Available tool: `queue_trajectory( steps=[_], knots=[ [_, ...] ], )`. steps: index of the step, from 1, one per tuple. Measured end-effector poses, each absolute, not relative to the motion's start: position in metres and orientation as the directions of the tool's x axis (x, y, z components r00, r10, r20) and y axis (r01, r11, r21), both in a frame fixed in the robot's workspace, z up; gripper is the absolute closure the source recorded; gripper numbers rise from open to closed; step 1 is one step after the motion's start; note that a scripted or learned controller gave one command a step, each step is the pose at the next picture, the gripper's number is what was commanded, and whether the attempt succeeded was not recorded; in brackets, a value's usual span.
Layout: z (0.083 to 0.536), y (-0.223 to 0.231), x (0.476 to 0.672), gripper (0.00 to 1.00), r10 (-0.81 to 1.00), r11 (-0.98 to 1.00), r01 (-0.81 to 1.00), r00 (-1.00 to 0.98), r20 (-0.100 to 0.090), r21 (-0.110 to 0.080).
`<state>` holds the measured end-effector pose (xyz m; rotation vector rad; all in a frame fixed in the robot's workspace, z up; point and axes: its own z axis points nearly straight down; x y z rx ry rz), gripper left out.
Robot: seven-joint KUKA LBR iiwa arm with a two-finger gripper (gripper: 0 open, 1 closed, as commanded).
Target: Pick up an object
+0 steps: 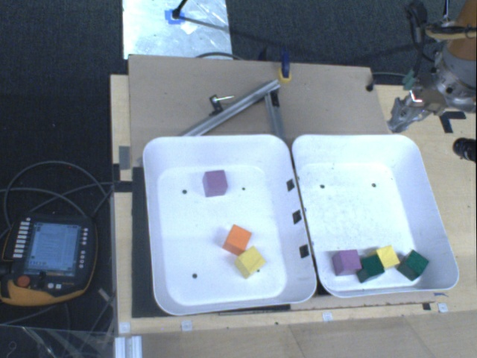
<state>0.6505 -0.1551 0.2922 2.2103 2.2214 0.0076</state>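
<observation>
White bins side by side on bench (328,80): left bin (160,200), right bin (428,192), rims touching along the middle.

Left bin contents:
- purple cube (215,183), upper centre, alone, well apart from the others.
- orange cube (238,239), lower centre.
- yellow cube (250,262), just below-right of orange; corners touching or nearly so, can't tell which.

Right bin contents, all in a row along the near wall:
- purple block (346,261), leftmost.
- dk green block (370,267), touching the purple one.
- yellow block (387,256), touching that green one, sits slightly further back.
- 2nd dk green block (414,263), rightmost, near bin's near-right corner.

Arm at upper right of view, over the bench beyond the right bin's far-right corner. Hand (408,112) hangs just outside that bin's far rim, not over any block. Nothing visible betw. fingers. Fingers too small/blurred: can't tell if open or closed.

Other: metal bar (231,109) lying diagonally on brown board behind left bin. Teach pendant (48,259) w/ lit screen on floor at left, cables looped around it. Silver sheet (175,17) on dark carpet at top, blue tape patch on it.
</observation>
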Motion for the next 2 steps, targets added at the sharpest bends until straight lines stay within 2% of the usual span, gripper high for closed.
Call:
queue_trajectory(
  steps=[2],
  knots=[
    [0.291,-0.048,0.650,1.00,1.000,0.011,1.000,-0.011,0.002,0.001]
  ],
)
